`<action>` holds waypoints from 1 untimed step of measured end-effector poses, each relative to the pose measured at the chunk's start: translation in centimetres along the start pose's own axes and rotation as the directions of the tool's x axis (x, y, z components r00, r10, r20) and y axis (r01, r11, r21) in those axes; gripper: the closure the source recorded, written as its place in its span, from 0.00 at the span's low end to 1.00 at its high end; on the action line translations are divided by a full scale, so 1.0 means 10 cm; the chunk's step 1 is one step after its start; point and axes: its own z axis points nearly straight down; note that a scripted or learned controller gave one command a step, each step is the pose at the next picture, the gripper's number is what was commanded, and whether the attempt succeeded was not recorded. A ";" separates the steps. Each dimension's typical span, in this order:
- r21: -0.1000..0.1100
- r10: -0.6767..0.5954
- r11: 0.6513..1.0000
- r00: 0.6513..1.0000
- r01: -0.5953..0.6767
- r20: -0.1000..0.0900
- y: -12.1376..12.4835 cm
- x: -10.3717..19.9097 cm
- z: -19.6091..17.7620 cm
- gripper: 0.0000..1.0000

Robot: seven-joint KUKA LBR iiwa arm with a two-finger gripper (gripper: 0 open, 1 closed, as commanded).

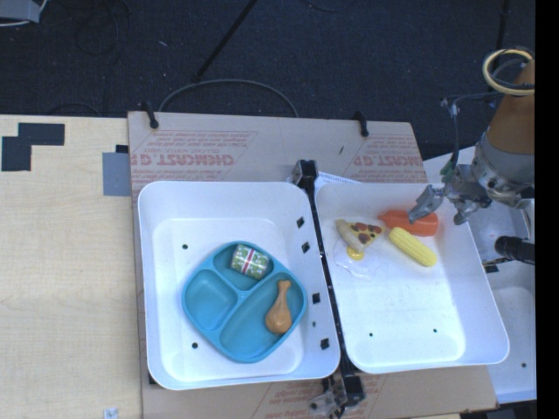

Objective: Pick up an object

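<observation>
While end effector (441, 203) hovers over upper right corner of right bin (454, 339), fingers look spread apart, nothing between them. Nearest target: orange-red toy (423, 223), just below and left of fingertips, partly tucked under them. Toy corn cob (412, 246) touches it, long axis running upper-left to lower-right. Pizza slice (360, 231) further left. Judgement: short drop down-left reaches orange-red toy; corn crowds approach.

Cardboard sheet (192, 151): upside-down red "CHEMCIZT G.D", uncertain
</observation>
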 end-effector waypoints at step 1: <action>-0.014 -0.002 1.000 1.000 0.002 0.003 0.03 0.00 -0.09 0.00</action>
